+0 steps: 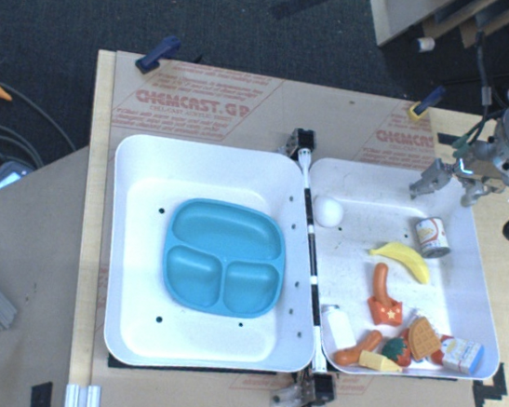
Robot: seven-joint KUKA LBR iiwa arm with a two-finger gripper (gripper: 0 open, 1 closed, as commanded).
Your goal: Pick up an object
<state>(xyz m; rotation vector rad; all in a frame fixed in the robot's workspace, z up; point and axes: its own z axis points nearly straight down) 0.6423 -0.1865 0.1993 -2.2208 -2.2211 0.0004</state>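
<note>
Two white bins sit side by side: the left bin (129,227) holds a blue divided tray (224,258) with bare floor all round it. In the right bin (369,190), a white ball (328,212) lies near the dividing edge, a can (431,236) and banana (403,258) mid-floor, small toys crowding the near corner. The gripper (455,179) hovers over the far right rim, fingers spread, holding nothing.

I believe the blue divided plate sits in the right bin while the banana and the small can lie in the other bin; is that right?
Not quite: the bins are swapped. In the camera view the blue plate sits in the left bin, while the banana and the can lie in the right bin.
</note>
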